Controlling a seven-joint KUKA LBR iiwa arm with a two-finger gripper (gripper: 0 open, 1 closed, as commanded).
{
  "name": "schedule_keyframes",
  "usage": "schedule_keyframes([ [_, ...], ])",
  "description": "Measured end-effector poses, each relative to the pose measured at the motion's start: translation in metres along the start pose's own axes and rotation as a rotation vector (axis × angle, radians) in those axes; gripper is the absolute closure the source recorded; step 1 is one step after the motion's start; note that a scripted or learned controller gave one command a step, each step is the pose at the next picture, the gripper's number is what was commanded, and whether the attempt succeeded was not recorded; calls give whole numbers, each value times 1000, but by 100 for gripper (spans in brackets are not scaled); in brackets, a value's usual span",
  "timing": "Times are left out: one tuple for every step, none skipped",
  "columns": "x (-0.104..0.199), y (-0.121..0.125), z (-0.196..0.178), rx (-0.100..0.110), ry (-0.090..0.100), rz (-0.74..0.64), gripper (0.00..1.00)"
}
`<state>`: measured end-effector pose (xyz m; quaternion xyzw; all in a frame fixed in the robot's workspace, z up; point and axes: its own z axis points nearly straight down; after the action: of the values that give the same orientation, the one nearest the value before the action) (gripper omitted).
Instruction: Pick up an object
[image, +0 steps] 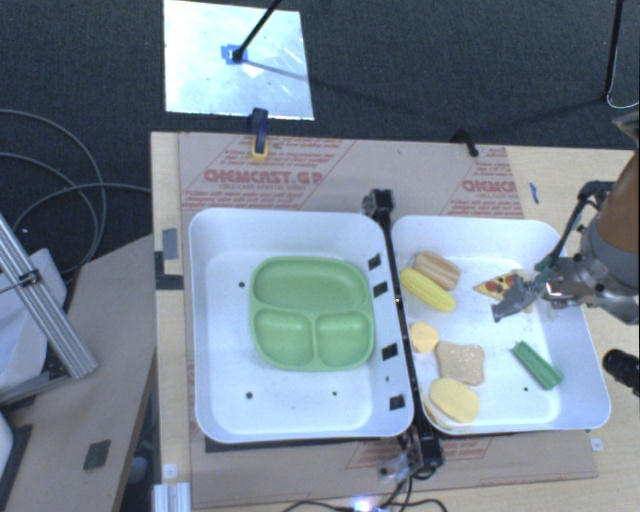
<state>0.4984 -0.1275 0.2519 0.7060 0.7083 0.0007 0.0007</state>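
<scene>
The right bin (570, 400) holds several toy foods. A tan bun (437, 268) and a yellow corn cob (427, 290) lie at its left, with a pizza slice (494, 288) to their right. Further forward are a small yellow round piece (424, 337), a slice of toast (460, 362), a yellow oval piece (455, 400) and a green stick (537, 364). My gripper (513, 299) reaches in from the right and hangs low beside the pizza slice, just to its lower right. Its dark tip overlaps the slice's edge. I see nothing held in it.
The left bin (230, 400) carries a green divided plate (310, 312). A black divider with clips (392, 320) runs between the two bins. Cardboard lies under both bins. Cables trail off the bench at the left.
</scene>
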Motion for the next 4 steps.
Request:
schedule_keyframes([
  [-7, -16, 154, 16, 4, 4, 0],
  [43, 31, 168, -3, 1, -6, 0],
  [43, 82, 167, -5, -1, -3, 0],
  [42, 81, 156, -3, -1, -1, 100],
])
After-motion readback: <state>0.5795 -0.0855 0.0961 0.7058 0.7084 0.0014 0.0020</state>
